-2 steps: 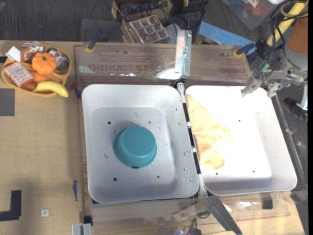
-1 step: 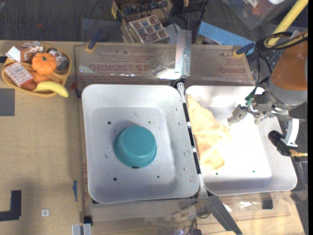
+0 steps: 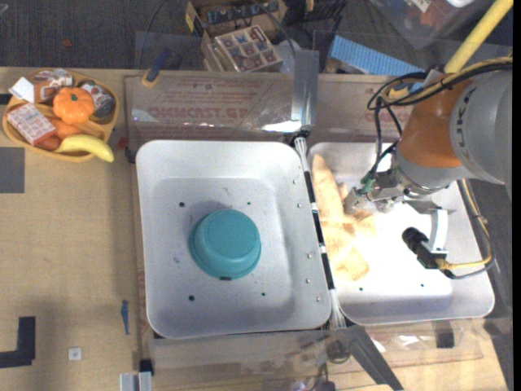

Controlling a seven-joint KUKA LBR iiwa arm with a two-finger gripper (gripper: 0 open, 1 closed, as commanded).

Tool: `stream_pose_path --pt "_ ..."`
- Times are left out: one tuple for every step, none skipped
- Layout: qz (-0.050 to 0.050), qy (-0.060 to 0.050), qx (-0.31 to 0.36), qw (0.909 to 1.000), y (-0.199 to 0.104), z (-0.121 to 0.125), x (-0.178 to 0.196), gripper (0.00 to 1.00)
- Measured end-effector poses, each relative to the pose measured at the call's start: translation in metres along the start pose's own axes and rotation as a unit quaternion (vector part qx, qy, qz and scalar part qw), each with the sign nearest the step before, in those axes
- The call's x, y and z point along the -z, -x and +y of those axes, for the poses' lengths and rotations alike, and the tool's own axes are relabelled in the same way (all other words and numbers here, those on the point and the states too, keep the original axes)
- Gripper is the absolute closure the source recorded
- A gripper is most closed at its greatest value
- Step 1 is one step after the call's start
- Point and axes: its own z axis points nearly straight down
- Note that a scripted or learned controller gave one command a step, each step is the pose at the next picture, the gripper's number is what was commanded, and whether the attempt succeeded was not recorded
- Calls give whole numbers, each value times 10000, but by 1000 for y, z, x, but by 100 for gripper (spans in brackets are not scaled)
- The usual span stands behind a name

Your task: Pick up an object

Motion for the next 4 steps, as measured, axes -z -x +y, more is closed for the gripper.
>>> stream_pose_path --pt "1 1 0 10000 0 0 0 0" --pt "-6 19 340 9994 -8 -12 1 0" --pt "2 40 329 9995 -8 -11 12 100" --pt "-4 39 326 9995 -7 -11 12 0"
